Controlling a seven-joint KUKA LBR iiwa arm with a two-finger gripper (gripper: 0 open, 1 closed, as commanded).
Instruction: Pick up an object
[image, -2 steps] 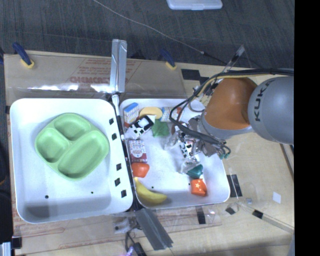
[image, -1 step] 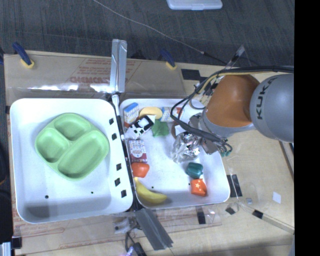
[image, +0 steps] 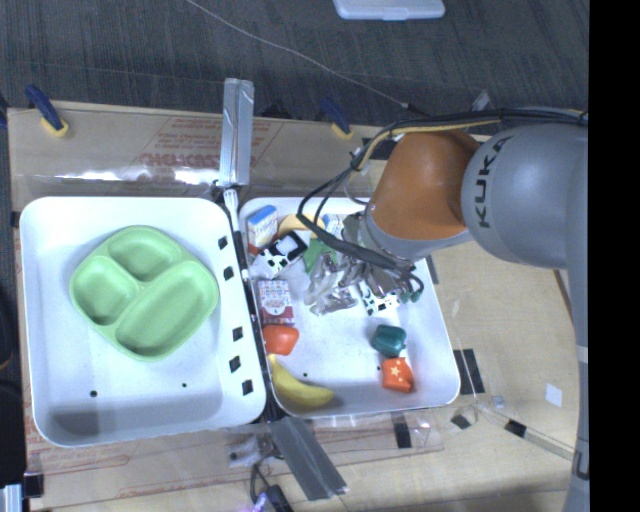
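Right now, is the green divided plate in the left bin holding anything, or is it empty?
Empty. The green divided plate lies flat in the left bin, and all three of its compartments show only bare green surface.

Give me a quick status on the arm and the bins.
Gripper down in right bin, grip state unreadable. Banana, orange block, teal block loose on bin floor. Green divided plate alone in left bin.

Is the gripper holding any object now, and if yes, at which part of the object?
It cannot be told. The gripper is low in the right bin, but no object shows clearly between its parts.
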